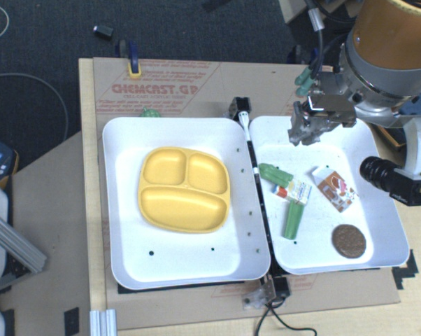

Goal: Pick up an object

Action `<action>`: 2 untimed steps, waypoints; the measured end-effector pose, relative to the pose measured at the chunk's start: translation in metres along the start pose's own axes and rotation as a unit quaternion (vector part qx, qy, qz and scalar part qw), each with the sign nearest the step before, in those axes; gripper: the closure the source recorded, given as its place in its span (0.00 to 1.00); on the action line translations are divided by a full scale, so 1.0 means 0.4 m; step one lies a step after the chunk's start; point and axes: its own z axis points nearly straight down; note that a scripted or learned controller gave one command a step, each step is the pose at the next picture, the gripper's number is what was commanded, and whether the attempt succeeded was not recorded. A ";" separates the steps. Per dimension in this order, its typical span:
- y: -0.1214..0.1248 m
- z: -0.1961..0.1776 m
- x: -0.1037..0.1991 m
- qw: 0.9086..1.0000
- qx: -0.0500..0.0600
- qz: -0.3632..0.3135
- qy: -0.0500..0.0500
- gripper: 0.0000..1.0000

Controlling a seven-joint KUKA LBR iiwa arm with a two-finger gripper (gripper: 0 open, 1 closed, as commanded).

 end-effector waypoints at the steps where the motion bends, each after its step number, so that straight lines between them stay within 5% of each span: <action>1: -0.017 0.399 0.116 1.000 0.018 0.000 -0.003 1.00; 2: -0.007 0.258 0.202 1.000 0.006 -0.001 -0.001 1.00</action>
